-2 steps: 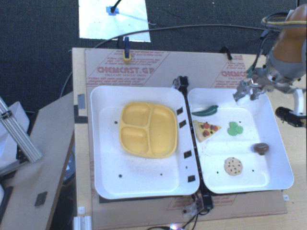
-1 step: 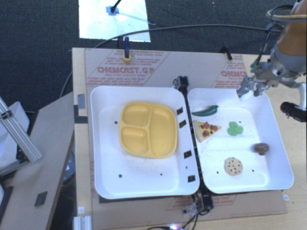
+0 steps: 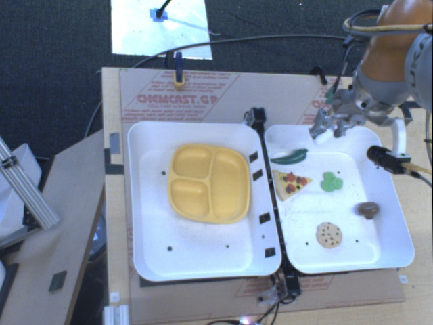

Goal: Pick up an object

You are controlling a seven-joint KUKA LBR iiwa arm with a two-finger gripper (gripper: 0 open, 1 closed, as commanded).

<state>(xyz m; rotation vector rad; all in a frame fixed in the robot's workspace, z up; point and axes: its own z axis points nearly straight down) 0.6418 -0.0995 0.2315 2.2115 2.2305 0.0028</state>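
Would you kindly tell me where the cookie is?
The cookie lies near the front of the right bin, below the pizza slice and left of the brown piece.

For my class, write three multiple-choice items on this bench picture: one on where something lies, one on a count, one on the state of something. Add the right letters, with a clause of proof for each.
1. Where does the yellow plate lie?
A. In the left bin
B. In the right bin
C. On the cardboard outside the bins

2. How many small toy foods lie in the right bin?
A. Two
B. Five
C. Eight

3. How does the gripper stand to the green pepper?
A. Clamped on it
B. Above the bin's far edge, apart from it
C. Pressing it flat

Answers: 1 A, the plate sits inside the left bin. 2 B, pepper, pizza slice, broccoli, brown mushroom, cookie. 3 B, a gap of white floor shows between them.
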